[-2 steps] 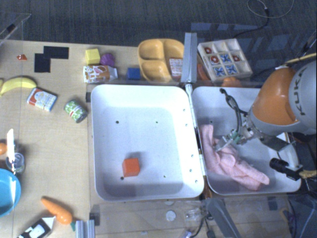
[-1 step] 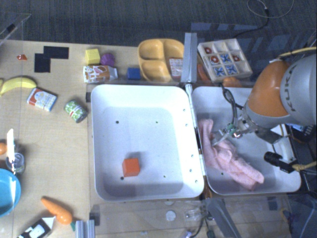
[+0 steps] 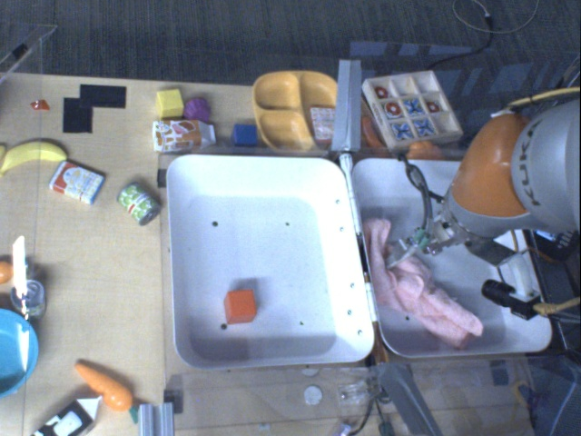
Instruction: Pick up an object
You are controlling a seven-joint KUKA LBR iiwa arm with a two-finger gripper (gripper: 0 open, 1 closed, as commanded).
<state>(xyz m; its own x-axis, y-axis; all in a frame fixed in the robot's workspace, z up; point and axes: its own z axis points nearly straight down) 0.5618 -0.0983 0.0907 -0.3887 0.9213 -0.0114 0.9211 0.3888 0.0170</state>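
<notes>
- No object is seen lifted clear of a bin, so the task is judged unfinished; the pick-up itself remains to be done.
- The arm [image 3: 508,175] is reached in from the right over the right bin [image 3: 508,334], and the tool [image 3: 416,243] is lowered to the upper part of the pink cloth [image 3: 422,293] that lies crumpled in that bin.
- The tool is seen touching or just above the cloth's upper folds; which of the two cannot be told at this slant.
- How far the tool is open cannot be told, as its tip is small and partly lost against the cloth. No hold on anything can be confirmed.
- The pink cloth is stretched from near the divider between the bins down towards the right bin's lower right, with most of its length below and to the right of the tool.
- An orange block [image 3: 241,306] is lying alone in the left bin [image 3: 263,184], well apart from the tool, across the divider.
- By position, the cloth is judged to be the object aimed at; a closing and a lift would be left to do, if a grip has not already been taken.
</notes>
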